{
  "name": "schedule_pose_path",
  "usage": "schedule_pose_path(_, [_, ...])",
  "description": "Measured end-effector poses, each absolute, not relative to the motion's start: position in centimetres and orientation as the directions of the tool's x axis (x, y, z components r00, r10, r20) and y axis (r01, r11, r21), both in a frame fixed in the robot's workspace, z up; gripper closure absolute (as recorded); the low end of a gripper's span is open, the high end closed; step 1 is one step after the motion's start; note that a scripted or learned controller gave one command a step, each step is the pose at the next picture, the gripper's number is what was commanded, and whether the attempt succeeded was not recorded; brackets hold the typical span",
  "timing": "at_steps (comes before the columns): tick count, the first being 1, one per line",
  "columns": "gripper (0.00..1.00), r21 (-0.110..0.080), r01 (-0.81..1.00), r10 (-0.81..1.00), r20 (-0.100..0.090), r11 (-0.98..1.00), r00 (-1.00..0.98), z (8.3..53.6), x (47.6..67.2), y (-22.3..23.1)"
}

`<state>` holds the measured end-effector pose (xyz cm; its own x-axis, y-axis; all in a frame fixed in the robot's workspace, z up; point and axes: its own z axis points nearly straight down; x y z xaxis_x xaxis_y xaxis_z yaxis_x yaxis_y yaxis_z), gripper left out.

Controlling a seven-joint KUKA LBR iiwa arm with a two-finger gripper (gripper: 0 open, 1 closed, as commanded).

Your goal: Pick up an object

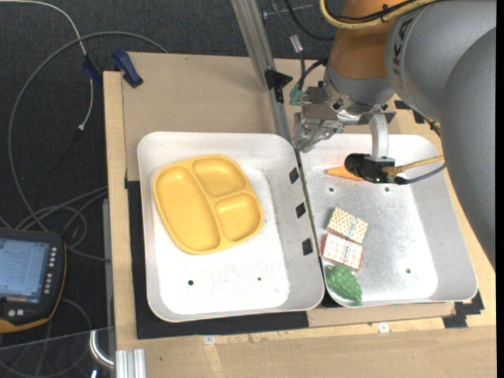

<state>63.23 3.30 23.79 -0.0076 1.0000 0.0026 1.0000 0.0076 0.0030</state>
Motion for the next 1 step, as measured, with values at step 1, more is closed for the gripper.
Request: schedule_pose_path(1, [1.00,0.001,1.000,1.000,0.002,0.006,-0.006,22.55,64.39,8.18])
